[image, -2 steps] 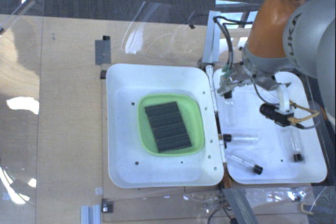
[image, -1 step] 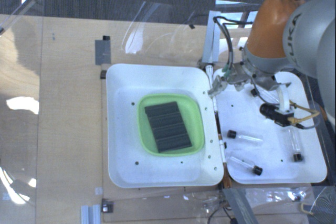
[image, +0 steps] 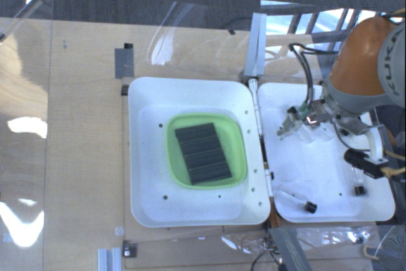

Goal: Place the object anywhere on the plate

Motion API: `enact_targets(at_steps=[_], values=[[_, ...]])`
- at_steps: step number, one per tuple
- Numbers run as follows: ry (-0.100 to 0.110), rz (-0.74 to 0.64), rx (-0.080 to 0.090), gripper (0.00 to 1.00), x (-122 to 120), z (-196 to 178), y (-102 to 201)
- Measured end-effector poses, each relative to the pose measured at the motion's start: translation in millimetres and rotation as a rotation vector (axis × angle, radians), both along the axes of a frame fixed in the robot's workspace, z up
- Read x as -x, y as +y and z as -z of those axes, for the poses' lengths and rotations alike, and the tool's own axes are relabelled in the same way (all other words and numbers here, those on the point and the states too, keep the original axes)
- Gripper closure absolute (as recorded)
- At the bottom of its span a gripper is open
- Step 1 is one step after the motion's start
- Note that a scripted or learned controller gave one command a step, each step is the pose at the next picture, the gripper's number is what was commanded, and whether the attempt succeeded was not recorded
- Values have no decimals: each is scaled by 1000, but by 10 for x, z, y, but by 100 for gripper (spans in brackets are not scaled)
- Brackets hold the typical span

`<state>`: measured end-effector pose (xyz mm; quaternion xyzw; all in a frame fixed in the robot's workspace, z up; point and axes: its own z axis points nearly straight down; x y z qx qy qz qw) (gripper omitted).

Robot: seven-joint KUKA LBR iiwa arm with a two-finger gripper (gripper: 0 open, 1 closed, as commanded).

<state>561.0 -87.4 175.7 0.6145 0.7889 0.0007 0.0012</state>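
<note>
On the green plate (image: 206, 150), in the left bin (image: 146, 136), a dark grey ridged block (image: 203, 153) lies flat, slightly skewed, well within the plate's raised rim. If this block is the object the task means, the placing looks done and the step in hand would be the arm's retreat. That is a judgement from how things lie, not something the view proves.

Across the divide, over the upper part of the right bin (image: 330, 200), the gripper (image: 297, 118) hangs on the grey arm with its orange band (image: 358, 60). Whether the fingers are released or clenched cannot be told: the tip is small and glinting, and nothing can be made out between them.

Near the front edge of the right bin lies a small clear tube with a dark cap (image: 297, 201), well apart from the gripper. A second small dark piece (image: 359, 190) lies near that bin's right side.

Should the tube be the intended object instead, the next move calls for a descent toward it, a firm grasp, and a carry leftward over the bin walls to the plate, whose block leaves bare only a narrow margin.
</note>
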Motion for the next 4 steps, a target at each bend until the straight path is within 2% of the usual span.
enact_targets(at_steps=[1,2,3,4], values=[[-2,43,1,0,-234,99,-610],[-5,126,2,0,-87,-616,-950],[-6,160,3,0,10,-828,-1182],[-7,137,2,0,-172,-1261,-587]])
